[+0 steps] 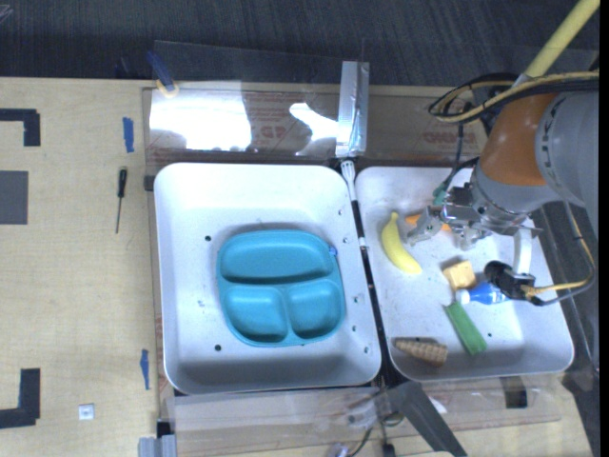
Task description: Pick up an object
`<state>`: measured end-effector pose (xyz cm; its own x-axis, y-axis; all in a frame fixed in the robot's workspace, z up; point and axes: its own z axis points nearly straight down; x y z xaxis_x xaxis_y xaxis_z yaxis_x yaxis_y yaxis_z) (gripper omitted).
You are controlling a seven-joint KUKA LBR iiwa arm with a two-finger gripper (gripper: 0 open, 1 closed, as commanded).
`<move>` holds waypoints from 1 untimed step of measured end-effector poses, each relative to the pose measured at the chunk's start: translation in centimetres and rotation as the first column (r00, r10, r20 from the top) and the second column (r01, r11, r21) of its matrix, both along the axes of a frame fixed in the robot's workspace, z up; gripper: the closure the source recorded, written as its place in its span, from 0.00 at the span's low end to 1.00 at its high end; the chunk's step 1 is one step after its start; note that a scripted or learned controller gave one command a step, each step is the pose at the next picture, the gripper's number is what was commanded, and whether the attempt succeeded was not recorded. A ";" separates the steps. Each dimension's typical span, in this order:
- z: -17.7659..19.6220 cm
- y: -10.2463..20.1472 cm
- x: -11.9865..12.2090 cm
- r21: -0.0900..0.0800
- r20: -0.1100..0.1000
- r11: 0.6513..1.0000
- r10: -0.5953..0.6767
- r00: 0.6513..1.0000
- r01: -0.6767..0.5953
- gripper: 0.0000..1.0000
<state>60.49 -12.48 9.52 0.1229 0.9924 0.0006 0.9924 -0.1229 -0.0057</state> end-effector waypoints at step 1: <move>-0.8 -0.8 -7.0 -0.003 0.010 0.994 0.110 0.994 -0.110 0.00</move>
